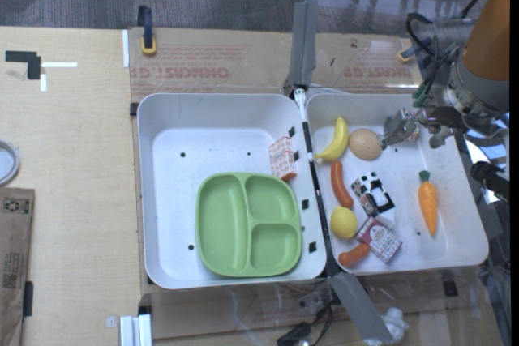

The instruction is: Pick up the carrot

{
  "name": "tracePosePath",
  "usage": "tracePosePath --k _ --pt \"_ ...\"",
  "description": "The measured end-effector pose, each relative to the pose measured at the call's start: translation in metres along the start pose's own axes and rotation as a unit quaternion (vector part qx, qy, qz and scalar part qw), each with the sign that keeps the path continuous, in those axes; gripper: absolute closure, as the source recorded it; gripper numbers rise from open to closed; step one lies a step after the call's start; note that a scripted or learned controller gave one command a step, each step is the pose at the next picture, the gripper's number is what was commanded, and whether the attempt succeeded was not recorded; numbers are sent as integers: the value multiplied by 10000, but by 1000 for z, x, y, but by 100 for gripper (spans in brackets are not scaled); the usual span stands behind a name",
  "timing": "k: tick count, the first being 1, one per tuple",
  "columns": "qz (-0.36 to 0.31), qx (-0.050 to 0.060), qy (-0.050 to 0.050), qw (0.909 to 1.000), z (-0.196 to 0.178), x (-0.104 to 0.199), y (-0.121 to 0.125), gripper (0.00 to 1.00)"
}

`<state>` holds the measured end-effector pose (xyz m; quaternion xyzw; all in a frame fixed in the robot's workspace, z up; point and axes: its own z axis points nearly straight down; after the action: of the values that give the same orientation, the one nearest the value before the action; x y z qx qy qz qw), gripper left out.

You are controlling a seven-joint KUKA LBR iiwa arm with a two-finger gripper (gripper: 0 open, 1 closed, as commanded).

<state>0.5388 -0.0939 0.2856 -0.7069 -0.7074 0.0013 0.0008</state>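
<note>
Plainly, nothing is lifted yet. The gripper [403,128] hangs over the right bin's [477,254] far end, and I cannot tell how it is set. An egg [365,144] sits just beside it; the carrot [427,205] lies below it and apart, untouched, so approach, descent and grasp all remain.

Red lettering on the cardboard sheet [215,65] behind the bins appears upside down and reads roughly "CHEMCST"; other print is too small to read.
</note>
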Motion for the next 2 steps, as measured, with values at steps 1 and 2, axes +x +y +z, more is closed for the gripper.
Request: tracePosePath --k 1,2 --pt "-360 3 4 9994 75 -45 -2 0" --pt "-762 -3 7 9971 127 -89 -37 0"
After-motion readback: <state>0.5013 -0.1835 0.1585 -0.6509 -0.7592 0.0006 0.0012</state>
